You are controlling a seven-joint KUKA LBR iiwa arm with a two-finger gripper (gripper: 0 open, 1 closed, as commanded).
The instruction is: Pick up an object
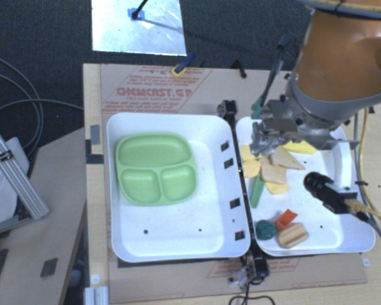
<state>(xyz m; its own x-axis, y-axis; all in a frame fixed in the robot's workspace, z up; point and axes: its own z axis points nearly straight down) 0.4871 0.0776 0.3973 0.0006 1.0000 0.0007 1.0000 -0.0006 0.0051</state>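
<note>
Hovering over the upper left part of the right bin (327,227), the gripper (261,145) is hanging from the grey arm that is reaching in from the right. Whether it is released or clenched I cannot tell.

Just beneath and beside it, a cluster of tan wedges (276,165) is lying on the bin floor. A yellow slab (300,148) is touching the cluster on its right, and a smaller yellow piece (250,168) is sitting on its left by the bin's wall. Below these, a green stick (257,191) is lying along that same wall.

Nearer the front rim, a teal lump (265,229), an orange-red piece (286,219) and a tan roll (293,235) are sitting close together.

Beside this bin, the left bin (209,224) is holding a green divided plate (155,168) toward its left side. Both bins are resting on a cardboard sheet (152,91).
</note>
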